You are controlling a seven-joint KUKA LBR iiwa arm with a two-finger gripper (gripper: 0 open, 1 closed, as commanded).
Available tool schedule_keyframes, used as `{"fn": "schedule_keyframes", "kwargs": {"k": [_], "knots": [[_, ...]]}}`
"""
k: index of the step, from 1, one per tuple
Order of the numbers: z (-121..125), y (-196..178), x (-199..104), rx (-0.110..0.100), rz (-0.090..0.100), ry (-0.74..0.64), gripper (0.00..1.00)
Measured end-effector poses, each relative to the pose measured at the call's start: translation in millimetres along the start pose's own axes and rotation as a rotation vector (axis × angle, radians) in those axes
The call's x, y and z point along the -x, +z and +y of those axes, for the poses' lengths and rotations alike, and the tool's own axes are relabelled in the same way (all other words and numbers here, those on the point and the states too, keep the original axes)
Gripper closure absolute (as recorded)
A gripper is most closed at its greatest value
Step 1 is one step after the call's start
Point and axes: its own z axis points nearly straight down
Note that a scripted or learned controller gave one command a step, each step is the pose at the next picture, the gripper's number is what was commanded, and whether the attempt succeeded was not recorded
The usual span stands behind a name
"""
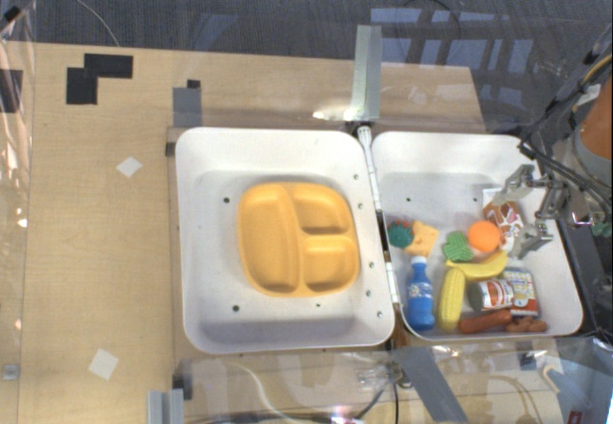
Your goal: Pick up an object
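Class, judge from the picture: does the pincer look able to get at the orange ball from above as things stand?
Probably yes. The orange ball lies on top of the pile in the right bin, nothing covering it, and the pincer hangs just beside it.

Slanted overhead view of both bins [287, 149]

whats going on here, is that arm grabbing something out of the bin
A robot arm reaches in from the right, with its gripper over the right bin, beside a pile of toy food: an orange ball, a banana, a corn cob, a blue bottle and a small can. Nothing is visibly between its fingers, so no pick has happened yet. The left bin holds a yellow divided tray.
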Motion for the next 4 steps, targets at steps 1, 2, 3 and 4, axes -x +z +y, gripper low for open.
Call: {"fn": "schedule_keyframes", "kwargs": {"k": [1, 2, 3, 4], "knots": [[-7.7, 102.7, -26.0, 0.001, -0.003, 0.577, 0.0], [47.6, 103.6, 10.1, 0.004, -0.006, 0.927, 0.0], [45.6, 89.5, 13.4, 0.004, -0.019, 0.92, 1.0], [58.4, 47.9, 33.9, 0.0, 0.001, 1.239, 1.0]]}}
